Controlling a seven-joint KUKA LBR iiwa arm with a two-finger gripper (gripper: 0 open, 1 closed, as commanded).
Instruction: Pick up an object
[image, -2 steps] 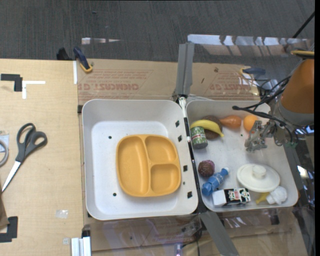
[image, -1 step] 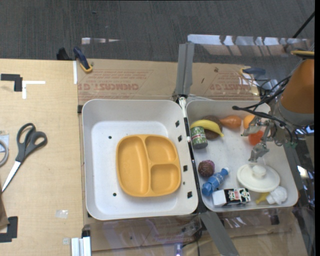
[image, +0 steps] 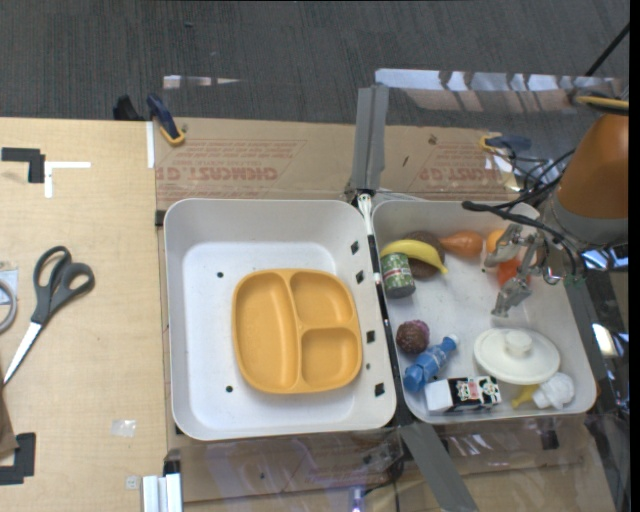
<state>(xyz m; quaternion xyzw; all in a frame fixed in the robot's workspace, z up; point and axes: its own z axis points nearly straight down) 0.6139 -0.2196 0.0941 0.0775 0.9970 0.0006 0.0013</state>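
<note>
Gripper (image: 516, 285) hovering right of banana (image: 415, 254); jaw state unreadable. Banana lying crosswise in right bin (image: 470, 316), long axis left-right, tip pointing right toward carrot (image: 462, 242).

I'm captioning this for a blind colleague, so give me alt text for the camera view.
The arm's end effector hangs over the right bin, above a jumble that includes a banana, a green can, a blue bottle and a white lid. The left bin holds a yellow divided tray. Scissors lie on the bench at left.
</note>
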